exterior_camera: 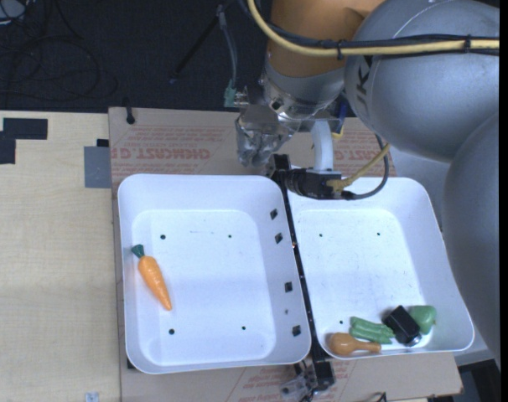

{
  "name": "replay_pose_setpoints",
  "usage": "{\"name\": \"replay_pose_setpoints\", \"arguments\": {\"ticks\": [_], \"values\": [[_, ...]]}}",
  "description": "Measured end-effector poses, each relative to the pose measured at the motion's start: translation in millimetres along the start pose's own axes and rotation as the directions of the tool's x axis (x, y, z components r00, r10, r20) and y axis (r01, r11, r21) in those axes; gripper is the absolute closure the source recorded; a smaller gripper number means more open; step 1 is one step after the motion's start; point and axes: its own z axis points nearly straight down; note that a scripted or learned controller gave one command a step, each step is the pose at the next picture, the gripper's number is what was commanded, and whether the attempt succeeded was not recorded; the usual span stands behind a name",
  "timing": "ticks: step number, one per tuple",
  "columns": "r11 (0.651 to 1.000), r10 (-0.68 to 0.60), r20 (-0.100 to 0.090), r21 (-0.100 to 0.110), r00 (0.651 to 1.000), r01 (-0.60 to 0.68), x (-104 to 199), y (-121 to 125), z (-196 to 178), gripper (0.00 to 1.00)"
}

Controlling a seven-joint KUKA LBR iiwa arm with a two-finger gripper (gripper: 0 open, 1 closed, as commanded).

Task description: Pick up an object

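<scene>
Gripper [258,153] hangs above the far rim of the left shallow white plastic bin [128,224]; whether it is wide or narrow cannot be told. An orange toy carrot with a green top [153,280] lies by that bin's left wall.

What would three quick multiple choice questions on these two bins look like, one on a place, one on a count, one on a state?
1. Where does the toy carrot lie?
A. left bin, near its left wall
B. right bin
C. on the bench

2. How many things lie in the right bin?
A. one
B. four
C. seven

3. The carrot is:
A. lifted
B. lying flat
C. standing upright

Answers: 1 A, it lies by the left wall. 2 B, a green pod, black block, green piece and tan piece cluster in its near corner. 3 B, it rests on the bin floor.
</scene>
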Motion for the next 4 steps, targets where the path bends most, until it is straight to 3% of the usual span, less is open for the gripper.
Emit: {"name": "replay_pose_setpoints", "arguments": {"ticks": [1, 2, 3, 4], "values": [[1.000, -0.003, -0.004, -0.016, 1.000, 0.003, 42, -9, -66, 1.00], [1.000, -0.005, -0.004, -0.013, 1.000, 0.005, 110, -7, -91, 1.00], [1.000, 0.002, -0.004, -0.024, 1.000, -0.002, 91, 3, -213, 1.00], [1.000, 0.003, 0.002, -0.005, 1.000, -0.003, 81, 4, -163, 1.00]]}}
